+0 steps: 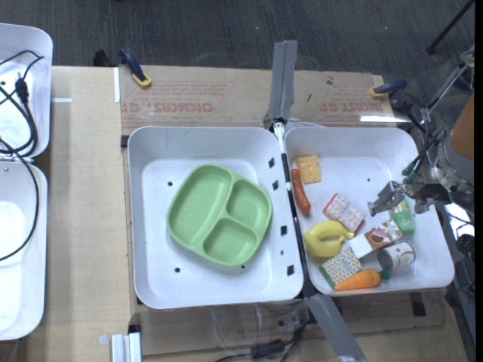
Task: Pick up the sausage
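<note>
Slim orange-red sausage point(301, 189) lies along the right bin's point(355, 136) left wall, centre frame; two-finger gripper point(389, 197) hovers well right, fingers splayed, empty, so it must cross leftward.

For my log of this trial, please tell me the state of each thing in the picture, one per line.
sausage: lying at the right bin's left wall, not grasped
gripper: above the right bin, holding nothing
green plate: lying flat in the left bin, compartments bare
banana: lying in the right bin
carrot: lying at the front wall
can: on its side
</note>
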You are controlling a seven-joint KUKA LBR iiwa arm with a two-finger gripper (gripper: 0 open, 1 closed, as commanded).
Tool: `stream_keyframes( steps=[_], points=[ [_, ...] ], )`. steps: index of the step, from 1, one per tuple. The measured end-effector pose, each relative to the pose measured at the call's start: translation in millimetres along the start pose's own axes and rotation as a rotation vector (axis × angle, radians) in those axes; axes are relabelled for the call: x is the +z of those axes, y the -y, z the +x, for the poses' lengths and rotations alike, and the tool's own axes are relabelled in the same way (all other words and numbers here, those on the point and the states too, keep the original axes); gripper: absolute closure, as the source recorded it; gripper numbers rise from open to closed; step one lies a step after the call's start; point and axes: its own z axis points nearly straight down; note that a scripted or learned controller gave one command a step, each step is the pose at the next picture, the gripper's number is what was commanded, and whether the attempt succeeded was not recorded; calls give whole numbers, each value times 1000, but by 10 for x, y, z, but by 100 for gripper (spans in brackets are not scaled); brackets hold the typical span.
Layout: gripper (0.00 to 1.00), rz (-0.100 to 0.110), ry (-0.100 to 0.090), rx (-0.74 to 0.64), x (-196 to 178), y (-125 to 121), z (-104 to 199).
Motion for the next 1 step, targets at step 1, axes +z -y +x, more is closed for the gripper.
stream_keyframes(
  steps=[1],
  points=[
    [0,1,0,-29,641,-704,479]
  ],
)
